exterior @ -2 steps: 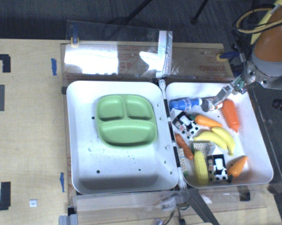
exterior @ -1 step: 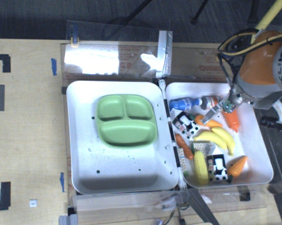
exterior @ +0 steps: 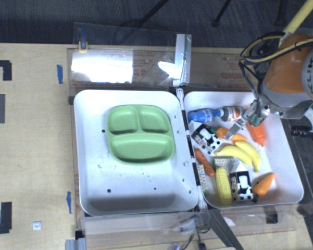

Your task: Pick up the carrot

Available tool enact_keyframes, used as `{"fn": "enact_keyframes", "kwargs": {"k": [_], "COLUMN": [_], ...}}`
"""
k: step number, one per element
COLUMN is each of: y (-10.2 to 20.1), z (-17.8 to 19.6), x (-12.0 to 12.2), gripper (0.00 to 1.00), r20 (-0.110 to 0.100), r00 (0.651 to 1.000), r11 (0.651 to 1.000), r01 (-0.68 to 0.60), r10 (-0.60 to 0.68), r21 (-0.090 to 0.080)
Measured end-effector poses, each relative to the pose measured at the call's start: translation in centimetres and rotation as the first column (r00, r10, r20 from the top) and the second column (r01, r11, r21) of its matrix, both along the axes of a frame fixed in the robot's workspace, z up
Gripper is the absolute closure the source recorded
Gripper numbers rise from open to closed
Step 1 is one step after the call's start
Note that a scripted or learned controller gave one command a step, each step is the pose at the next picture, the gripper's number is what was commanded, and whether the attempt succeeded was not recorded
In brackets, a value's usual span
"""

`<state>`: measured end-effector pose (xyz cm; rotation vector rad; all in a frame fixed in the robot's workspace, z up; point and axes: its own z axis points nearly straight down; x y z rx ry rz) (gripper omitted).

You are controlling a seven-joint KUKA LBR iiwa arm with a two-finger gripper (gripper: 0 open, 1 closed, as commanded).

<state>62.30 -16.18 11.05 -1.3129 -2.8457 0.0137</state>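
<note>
Two bins: left [exterior: 88, 139] holds green tray [exterior: 141, 133]; right [exterior: 286, 155] crowded.
carrot [exterior: 257, 133]: right bin, far-right, just beside banana [exterior: 245, 152].
jaws [exterior: 248, 120]: state unclear, touching carrot's far end.

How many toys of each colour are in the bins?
Green: 1, the divided plate
Yellow: 2, the bananas and the corn
Orange, as far as I can tell: 3, including the carrot beside the gripper
Total: 6
</note>
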Motion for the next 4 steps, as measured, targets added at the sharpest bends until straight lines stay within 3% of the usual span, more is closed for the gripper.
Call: {"fn": "enact_keyframes", "kwargs": {"k": [1,2,3,4], "y": [4.7,-3.7,-4.7,5.8], "z": [-2.4,6.8,1.9,3.5], "x": [-1.2,-3.2,-2.5,-0.3], "gripper": [0.00,0.00,0.00,0.00], "r20": [0.011,0.016,0.014,0.016], "r00": [0.979,0.988,0.999,0.985], "r11": [0.979,0.988,0.999,0.985], "r01": [-0.205,-0.156,0.046,-0.173], "r10": [0.205,0.156,-0.046,0.173], "r21": [0.001,0.001,0.005,0.003]}}
